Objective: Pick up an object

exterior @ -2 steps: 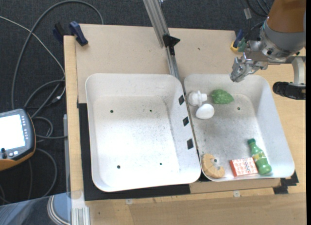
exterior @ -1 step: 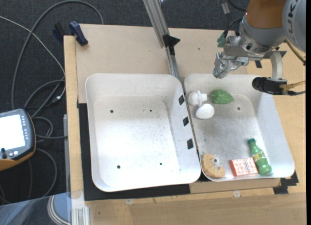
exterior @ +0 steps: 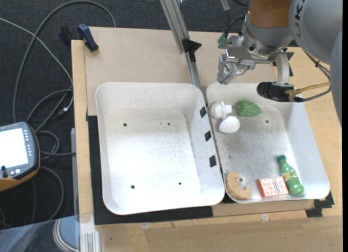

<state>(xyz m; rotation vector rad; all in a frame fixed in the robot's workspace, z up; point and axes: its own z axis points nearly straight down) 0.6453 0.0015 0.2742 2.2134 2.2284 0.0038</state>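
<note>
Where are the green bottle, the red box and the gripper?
green bottle (exterior: pixel 290 177): camera view, middle of its body.
red box (exterior: pixel 272 186): camera view, centre of its top face.
gripper (exterior: pixel 227 75): camera view, midway between its fingertips.

Robotics lab cell, not a home or shop. Plywood bench (exterior: pixel 136 55) on dark carpet with two white bins (exterior: pixel 109 153) set on a black mat, an aluminium strut (exterior: pixel 171 11) rising from the benchtop, loose cables (exterior: pixel 38 44) trailing over the floor. Teach pendant (exterior: pixel 16 153) sits at the left edge, and the grey-and-orange industrial arm (exterior: pixel 283 6) comes in from the right.
</note>
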